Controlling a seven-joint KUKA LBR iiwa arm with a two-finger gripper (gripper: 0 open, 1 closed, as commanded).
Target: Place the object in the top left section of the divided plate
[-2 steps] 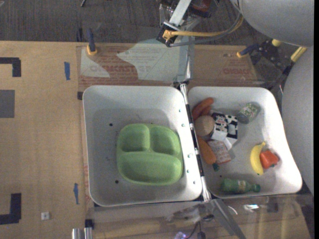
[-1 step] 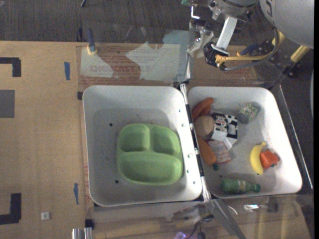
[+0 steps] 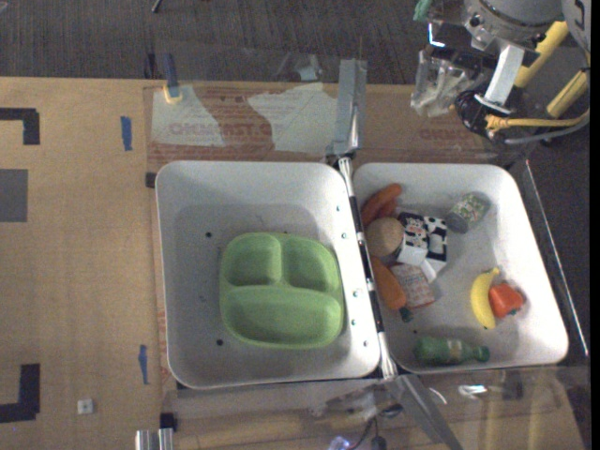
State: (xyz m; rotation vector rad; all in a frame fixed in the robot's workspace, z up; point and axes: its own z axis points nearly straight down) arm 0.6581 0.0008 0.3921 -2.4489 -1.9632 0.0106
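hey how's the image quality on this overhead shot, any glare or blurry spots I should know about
In the camera view, lighting is soft and even; the green divided plate and the left bin's rim read clearly, with mild shadow inside the bin walls. The gripper at top right looks slightly blurred and its translucent parts are hard to resolve. Clear panels along the bottom edge give faint reflections. The small items in the right bin are low in detail.

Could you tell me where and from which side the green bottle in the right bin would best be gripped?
Probably across the middle of the green bottle, coming straight down from above. It lies on its side, running left to right near the front wall of the right bin, with bare floor around it, so the gripper could close across its narrow width.
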